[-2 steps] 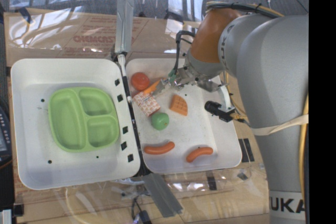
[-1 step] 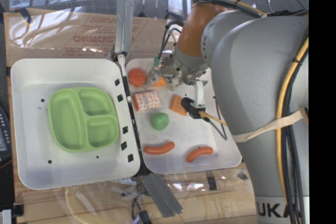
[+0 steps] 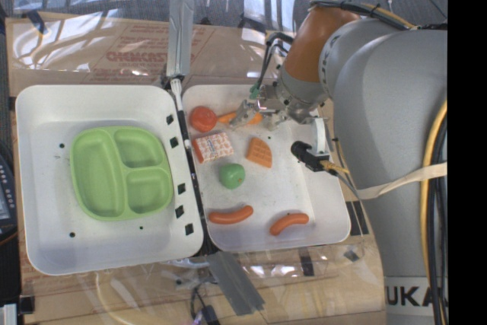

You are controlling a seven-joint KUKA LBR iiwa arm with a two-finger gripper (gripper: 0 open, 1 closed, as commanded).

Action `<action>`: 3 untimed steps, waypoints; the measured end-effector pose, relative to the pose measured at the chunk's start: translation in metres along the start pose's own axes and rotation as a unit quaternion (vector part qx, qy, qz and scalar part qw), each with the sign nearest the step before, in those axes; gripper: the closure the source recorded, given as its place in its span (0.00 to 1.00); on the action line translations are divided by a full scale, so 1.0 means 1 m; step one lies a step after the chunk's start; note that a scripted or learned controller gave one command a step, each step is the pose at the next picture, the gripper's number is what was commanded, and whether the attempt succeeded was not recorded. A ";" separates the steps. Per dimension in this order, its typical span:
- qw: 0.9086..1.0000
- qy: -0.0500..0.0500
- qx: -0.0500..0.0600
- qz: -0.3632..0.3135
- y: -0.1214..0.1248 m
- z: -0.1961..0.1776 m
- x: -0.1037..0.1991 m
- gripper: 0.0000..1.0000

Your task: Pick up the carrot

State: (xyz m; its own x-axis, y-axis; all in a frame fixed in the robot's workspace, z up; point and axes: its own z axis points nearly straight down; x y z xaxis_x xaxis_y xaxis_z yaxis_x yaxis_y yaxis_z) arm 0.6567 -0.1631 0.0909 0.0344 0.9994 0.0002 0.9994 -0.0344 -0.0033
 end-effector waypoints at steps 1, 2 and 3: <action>0.988 0.001 0.004 -0.157 -0.001 0.001 0.010 0.00; 0.987 0.003 0.005 -0.158 -0.001 0.002 -0.028 0.00; 0.987 0.001 0.002 -0.161 0.002 -0.009 -0.027 1.00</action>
